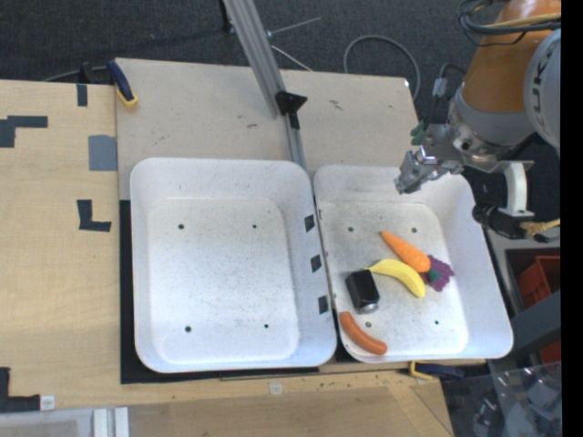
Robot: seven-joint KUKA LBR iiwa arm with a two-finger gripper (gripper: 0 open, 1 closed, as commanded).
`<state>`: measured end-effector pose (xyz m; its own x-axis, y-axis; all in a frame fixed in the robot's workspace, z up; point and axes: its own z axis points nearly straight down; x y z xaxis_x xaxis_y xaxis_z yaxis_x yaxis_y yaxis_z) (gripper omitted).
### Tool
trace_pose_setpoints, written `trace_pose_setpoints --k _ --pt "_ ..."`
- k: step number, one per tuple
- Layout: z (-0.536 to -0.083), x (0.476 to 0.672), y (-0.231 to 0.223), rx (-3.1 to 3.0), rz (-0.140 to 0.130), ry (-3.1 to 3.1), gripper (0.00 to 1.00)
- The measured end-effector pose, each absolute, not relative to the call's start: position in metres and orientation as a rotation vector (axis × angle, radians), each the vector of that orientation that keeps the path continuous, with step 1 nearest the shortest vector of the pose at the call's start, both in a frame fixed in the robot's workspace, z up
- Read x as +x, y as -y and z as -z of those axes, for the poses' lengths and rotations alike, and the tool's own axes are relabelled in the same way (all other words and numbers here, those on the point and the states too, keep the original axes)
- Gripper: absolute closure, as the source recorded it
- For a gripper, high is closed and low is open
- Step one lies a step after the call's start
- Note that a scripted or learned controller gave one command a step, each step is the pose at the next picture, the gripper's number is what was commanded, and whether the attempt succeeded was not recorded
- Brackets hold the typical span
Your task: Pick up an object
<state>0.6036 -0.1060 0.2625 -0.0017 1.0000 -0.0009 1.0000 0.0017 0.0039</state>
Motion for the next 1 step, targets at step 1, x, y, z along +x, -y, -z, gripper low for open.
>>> trace_pose_setpoints --k 1 --pt "-0.296 0.6042 0.1059 2.218 -0.002 -2.221 1.0"
